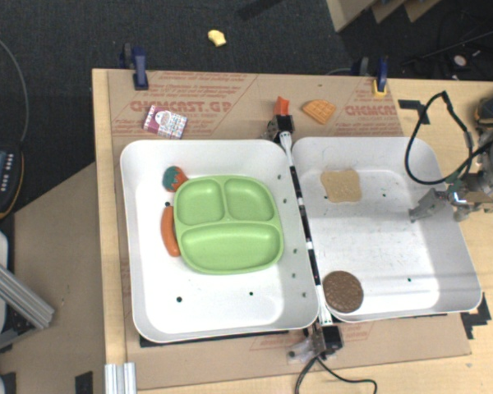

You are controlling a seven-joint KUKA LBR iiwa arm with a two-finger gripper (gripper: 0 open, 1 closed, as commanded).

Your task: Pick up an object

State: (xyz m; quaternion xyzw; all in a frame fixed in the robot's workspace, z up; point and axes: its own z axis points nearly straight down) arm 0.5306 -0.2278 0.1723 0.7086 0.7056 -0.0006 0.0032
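Observation:
The right bin (444, 269) holds a tan square slice of bread (342, 185) near its back left and a round brown patty (343, 290) at its front left corner. In the left bin (148, 294) lies a green divided plate (228, 223), with an orange sausage-shaped piece (170, 231) along its left side and a small teal and red item (174, 177) at its back left corner. My gripper (431, 203) hangs low over the right bin's right side, well apart from the bread and the patty. I see nothing in it.
A black cable (411, 150) loops over the right bin's back right corner. On the bench behind the bins lie a waffle-like cracker (318, 111), a small orange and black item (281, 115) and a pink packet (165, 121). Blue clamps (138, 66) hold the board's back edge.

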